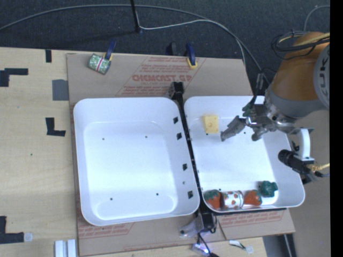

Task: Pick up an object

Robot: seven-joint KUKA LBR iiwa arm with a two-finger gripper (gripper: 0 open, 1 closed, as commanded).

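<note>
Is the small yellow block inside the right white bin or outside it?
Inside. The small yellow block lies on the floor of the right white bin, near its far left corner, apart from the gripper.

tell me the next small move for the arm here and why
Probably shift the end effector toward the view's left and lower it over the yellow block. The block lies alone in the right bin, just beside the end effector, while the other items crowd the bin's near edge.
</note>
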